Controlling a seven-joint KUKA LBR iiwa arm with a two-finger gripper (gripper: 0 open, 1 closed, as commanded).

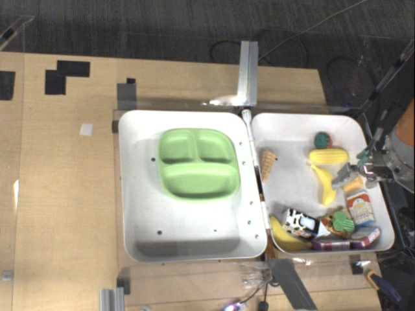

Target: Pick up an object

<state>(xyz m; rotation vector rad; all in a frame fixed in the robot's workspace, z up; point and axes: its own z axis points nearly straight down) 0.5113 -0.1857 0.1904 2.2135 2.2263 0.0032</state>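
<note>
- Toys lie heaped in the right bin (285,125), most of them toward its right and near sides: a yellow corn cob (328,156) with a banana (323,185) just below it, a small red and green ball (322,139) at the far side, and an ice cream cone (266,163) against the left wall.
- At the near edge of that bin sit a black and white cow-patterned toy (300,223), a yellow piece (285,236) beneath it, a green leafy toy (343,225), a small carton (360,209) and a dark purple tube (337,243).
- The pincer (353,172) hangs over the right side of this bin, just beside the banana and corn cob; I cannot tell how wide it stands or whether it grips anything.
- The arm (401,149) comes in from the right edge.
- The left bin (136,193) holds a green divided plate (198,162), set toward its far half.
- Both bins rest side by side on a pale wooden bench (58,193), which carries black square markings (65,75) at its far left.
- A metal post (249,73) stands at the far side, between the bins.
- Beyond the bench lies dark grey carpet (130,11), with black cables (305,24) trailing across it at the far right.
</note>
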